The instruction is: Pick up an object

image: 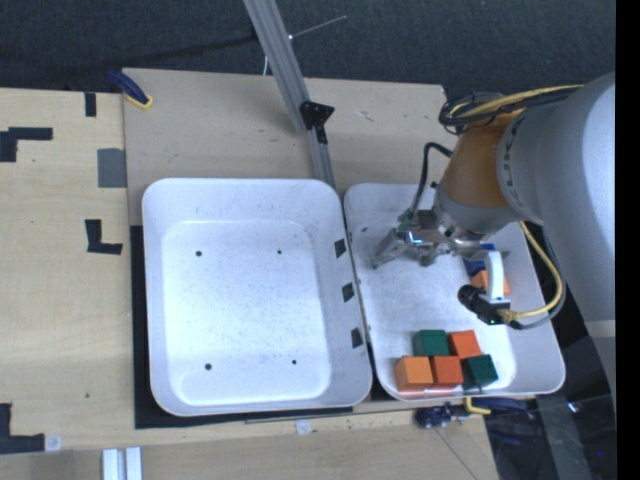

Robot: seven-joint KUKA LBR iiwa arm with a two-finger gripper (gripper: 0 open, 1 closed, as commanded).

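**Task objects.** Five small blocks sit packed together at the lower end of the right-hand shallow white bin [372, 218], lower right of the frame.
- Rear row: a green cube-shaped block [432, 341] touching an orange cube-shaped block [465, 344].
- Front row, against the bin's near wall: a second orange block [413, 372], a third orange block [447, 370] and a darker green block [481, 370].

The blocks touch side to side. In my judgement this leaves little room for a finger between them, so the outer faces of the cluster are the easier approach.

A small orange, white and blue item [491, 273] lies by the bin's right wall. It is too small to identify.

**Gripper.** The two-finger gripper [403, 256] hangs over the upper middle of the same bin, well apart from the blocks. Its prongs appear splayed, with nothing between them. No object is held, and the pick has not yet been made.

**Arm.** The grey arm with the orange band [475, 173] enters from the right of the frame and bends down over the bin.

**Surroundings.**
- The left-hand white bin [160, 208] shows a bare speckled floor.
- A slanted grey metal rail [275, 38] runs down from the top of the frame to the gap between the bins.
- The wooden bench [60, 298] carries black tape marks at the left of the frame.

**Risk.** The tight packing may cause a grasp to slip or to nudge neighbouring blocks.
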